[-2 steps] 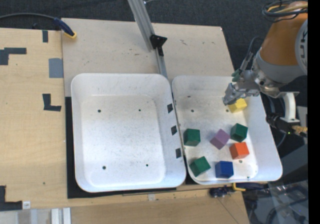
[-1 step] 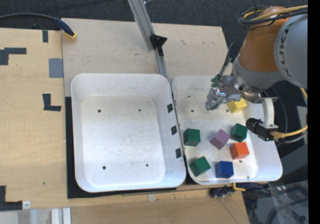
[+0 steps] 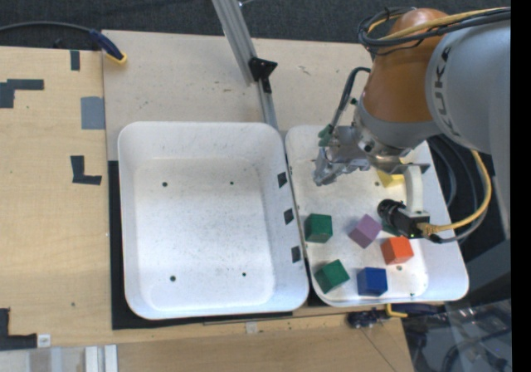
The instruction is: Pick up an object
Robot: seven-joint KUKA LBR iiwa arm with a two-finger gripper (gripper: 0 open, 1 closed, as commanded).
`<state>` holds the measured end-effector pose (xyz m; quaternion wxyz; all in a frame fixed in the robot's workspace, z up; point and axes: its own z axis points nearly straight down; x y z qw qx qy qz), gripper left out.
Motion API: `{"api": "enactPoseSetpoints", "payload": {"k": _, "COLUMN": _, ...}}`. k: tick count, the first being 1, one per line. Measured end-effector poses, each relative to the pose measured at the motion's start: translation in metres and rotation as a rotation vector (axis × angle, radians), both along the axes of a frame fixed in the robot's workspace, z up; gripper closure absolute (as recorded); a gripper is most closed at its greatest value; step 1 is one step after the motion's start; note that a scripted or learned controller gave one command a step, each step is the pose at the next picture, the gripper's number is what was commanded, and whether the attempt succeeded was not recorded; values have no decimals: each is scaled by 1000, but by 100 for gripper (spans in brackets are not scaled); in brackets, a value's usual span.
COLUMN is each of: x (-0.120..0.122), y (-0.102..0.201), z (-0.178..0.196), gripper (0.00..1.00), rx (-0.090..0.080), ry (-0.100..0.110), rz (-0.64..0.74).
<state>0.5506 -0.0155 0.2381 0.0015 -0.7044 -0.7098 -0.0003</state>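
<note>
A grey robot arm's two-finger gripper (image 3: 330, 164) hangs near the right white bin's (image 3: 448, 279) far-left edge, apparently empty, its finger spacing impossible to tell; the small green cube (image 3: 319, 227) nearest below may be missed, or nudged against the wall.

The setting was a robotics laboratory or test cell. An industrial arm (image 3: 448, 71), grey with an orange band, reached over a plywood bench (image 3: 50, 221) bearing two shallow white bins (image 3: 133, 196) side by side on a black mat. Grey and black tape marks lay along the bench's left edge. An aluminium strut (image 3: 228, 13) rose from near the bench's far edge. Small coloured test blocks (image 3: 372, 281) sat in the right bin, and loose cabling (image 3: 50, 27) crossed the far-left corner.
</note>
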Motion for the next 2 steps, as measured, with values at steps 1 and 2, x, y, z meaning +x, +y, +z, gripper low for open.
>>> {"api": "enactPoseSetpoints", "payload": {"k": 1, "x": -5, "y": 47, "z": 5, "gripper": 100, "rx": -1, "ry": 0, "rz": 0}}
{"api": "enactPoseSetpoints", "payload": {"k": 2, "x": -23, "y": 103, "z": -6, "gripper": 100, "rx": -1, "ry": 3, "rz": 0}}
